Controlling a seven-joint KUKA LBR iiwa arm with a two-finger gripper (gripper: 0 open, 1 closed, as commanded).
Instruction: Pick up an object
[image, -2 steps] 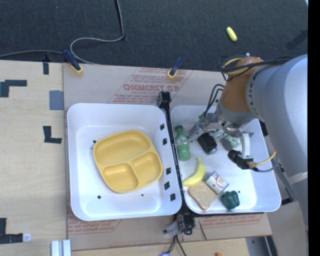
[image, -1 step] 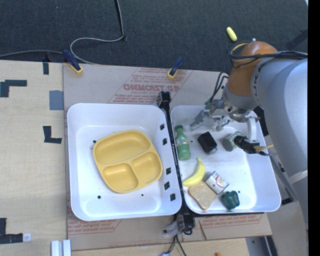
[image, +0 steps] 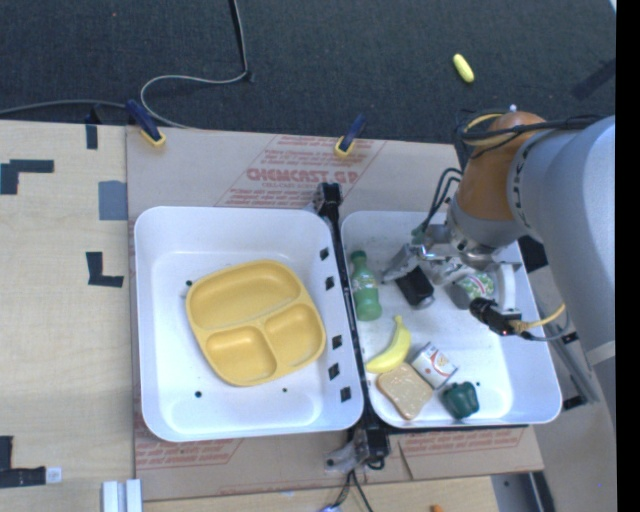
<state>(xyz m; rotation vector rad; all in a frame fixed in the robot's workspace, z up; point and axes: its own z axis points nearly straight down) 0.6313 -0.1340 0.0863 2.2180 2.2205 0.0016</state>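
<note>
Progress: nothing lifted yet, by my reading. Gripper (image: 432, 268) sits low in the right bin (image: 530, 395), upper centre of that bin, with the grey arm (image: 545, 190) entering from the frame's right. One dark finger (image: 414, 287) points down-left toward the green bottle (image: 365, 290); whether the jaws are spread or closed I cannot tell, and I see no object between them. Candidate objects lie lower in the same bin: banana (image: 392, 347), slice of bread (image: 405, 391), small red-and-white carton (image: 434, 366), dark green pepper (image: 461, 399). Left bin (image: 160, 300) carries a yellow divided plate (image: 255, 320). The grasp and the lift remain. Writing: red print on the cardboard (image: 300, 178) above the bins, roughly "CHEMCAST GP", partly blurred; carton label unreadable.
</note>
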